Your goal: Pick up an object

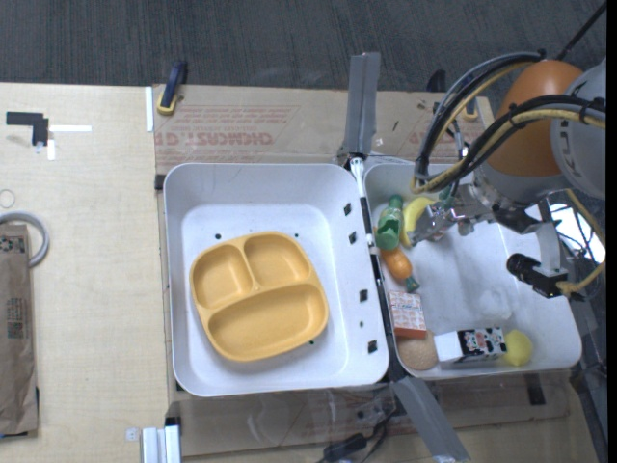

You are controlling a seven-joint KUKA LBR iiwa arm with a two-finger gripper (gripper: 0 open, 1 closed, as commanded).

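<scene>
Brown paper bag (16, 328) cut off by the left edge. Grey arm (540, 114) cut off at the right edge, covering the right bin's (540, 360) far corner. Gripper (436, 222) fingers too blurred to tell apart. Label on small box (472, 344) too small to read.

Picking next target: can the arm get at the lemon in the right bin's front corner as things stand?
Probably yes. The lemon lies uncovered at the right bin's front edge, touching only the small carton on one side. The gripper sits near the banana, with open bin floor between.
</scene>
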